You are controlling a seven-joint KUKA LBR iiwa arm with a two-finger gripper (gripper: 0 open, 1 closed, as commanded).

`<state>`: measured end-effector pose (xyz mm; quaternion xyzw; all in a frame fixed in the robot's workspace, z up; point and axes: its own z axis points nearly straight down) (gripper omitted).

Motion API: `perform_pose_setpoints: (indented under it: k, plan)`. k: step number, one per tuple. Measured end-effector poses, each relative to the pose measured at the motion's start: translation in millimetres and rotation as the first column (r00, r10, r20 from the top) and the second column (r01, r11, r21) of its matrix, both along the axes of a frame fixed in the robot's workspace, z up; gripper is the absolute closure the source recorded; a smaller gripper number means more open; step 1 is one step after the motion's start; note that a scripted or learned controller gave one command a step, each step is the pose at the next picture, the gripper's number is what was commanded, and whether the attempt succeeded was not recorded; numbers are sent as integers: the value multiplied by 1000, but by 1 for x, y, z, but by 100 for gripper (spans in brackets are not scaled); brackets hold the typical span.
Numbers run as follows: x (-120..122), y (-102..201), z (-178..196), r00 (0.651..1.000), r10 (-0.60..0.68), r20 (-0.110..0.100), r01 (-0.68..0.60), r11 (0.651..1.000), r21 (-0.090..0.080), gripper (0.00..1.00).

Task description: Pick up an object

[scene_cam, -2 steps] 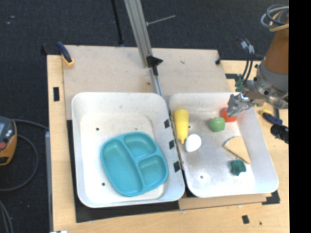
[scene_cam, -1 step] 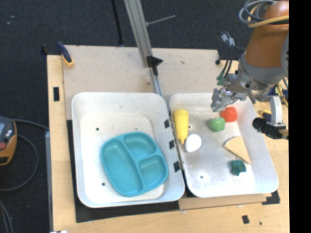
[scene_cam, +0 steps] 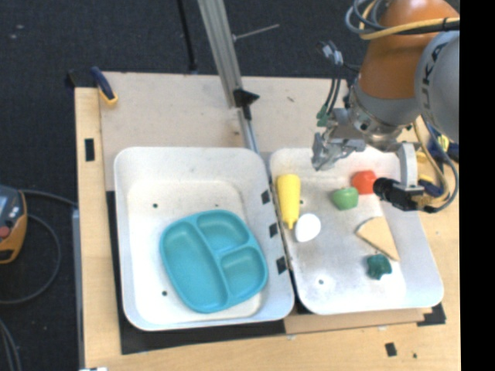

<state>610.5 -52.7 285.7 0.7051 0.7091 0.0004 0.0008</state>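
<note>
In the left bin [scene_cam: 131, 168], which serves here as the landmark, a turquoise plastic tray with three compartments [scene_cam: 214, 260] lies flat toward the near corner, away from the arm. Just right of that bin, across the shared divider, the right bin [scene_cam: 418, 284] carries the candidates for picking: a yellow plastic banana-like piece [scene_cam: 288, 198] hard against the divider, its long axis running roughly away from the camera, blunt end toward the far wall; a white egg-shaped object [scene_cam: 308, 227] touching its near end; then, farther right, a green pepper-like toy [scene_cam: 346, 198], a red tomato-like toy [scene_cam: 363, 181], a tan wedge of bread or cheese [scene_cam: 378, 238] pointing toward the divider, and a small dark green leafy piece [scene_cam: 378, 266]. The gripper [scene_cam: 323, 158] hovers near the far edge of the right bin, above bare floor between the yellow piece and the green toy; whether its fingers are spread or closed I cannot tell, and nothing is visibly between them. By my reading the task has barely begun: no object lifted, choice, descent and grasp all remain, and the tabletop [scene_cam: 170, 107] beyond holds nothing to pick.
</note>
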Motion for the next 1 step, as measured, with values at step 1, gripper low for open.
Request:
perform_pose_setpoints:
  k: [1]
  plan:
    - [20, 47, -21, 1000, 1, 0, -1, 1000, 0, 100]
